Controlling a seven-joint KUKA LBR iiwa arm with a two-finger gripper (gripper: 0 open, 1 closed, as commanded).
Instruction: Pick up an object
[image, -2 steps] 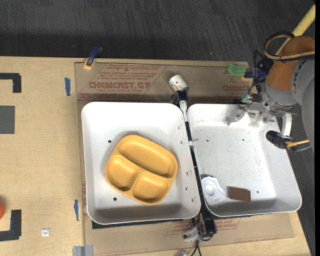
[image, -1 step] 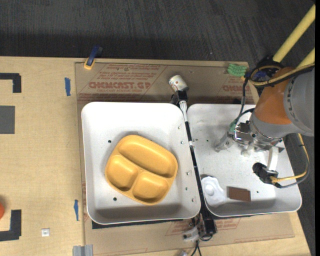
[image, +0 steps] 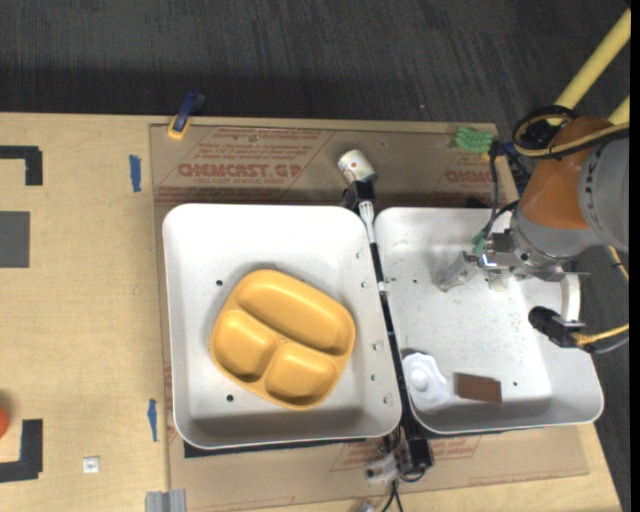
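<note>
Camera view is showing the gripper (image: 452, 272) hovering in the right bin (image: 580, 400), jaw state unclear, nothing lifted, brown block (image: 477, 387) waiting.

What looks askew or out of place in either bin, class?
The yellow divided tray lies upside down and turned at a slant in the left bin. The brown block and white piece sit apart in the right bin, unremarkable.
</note>
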